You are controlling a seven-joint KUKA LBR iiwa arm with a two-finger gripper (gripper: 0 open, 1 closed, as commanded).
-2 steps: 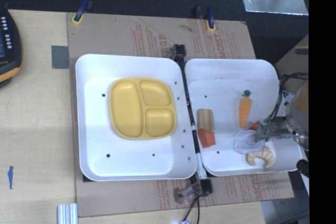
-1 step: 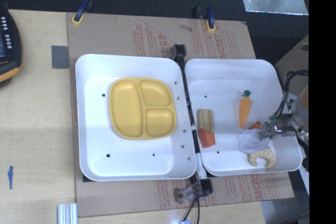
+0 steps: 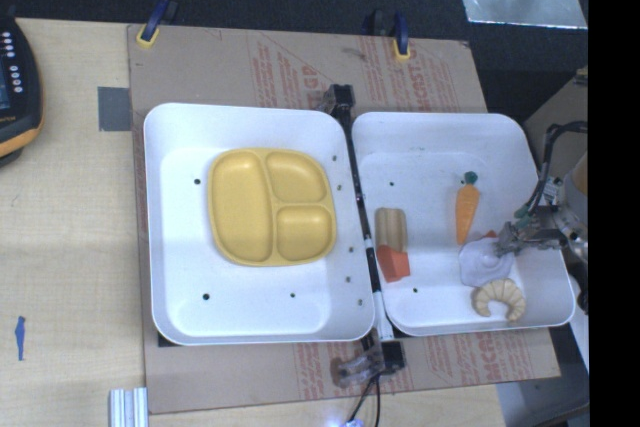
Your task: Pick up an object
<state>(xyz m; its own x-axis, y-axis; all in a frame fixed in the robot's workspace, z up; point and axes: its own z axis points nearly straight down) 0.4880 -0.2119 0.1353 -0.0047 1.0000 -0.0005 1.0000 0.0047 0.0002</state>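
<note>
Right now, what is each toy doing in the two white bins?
Yellow divided plate: lying flat in the left bin, nothing on it.
Toy carrot: lying lengthwise in the right bin.
Toy croissant: resting by the right bin's front edge.
Tan block: lying beside the orange block.
Gripper: at the right bin's right side.

In the right bin, the floor from 9 to 1 o'clock is open. The carrot stands near 3 o'clock, with the gripper just beside it. The croissant and a clear plastic piece crowd 5 o'clock. A tan block and orange block sit close to the wall at 8 o'clock. In the left bin, the yellow divided plate takes the centre; the margins are passable.
</note>
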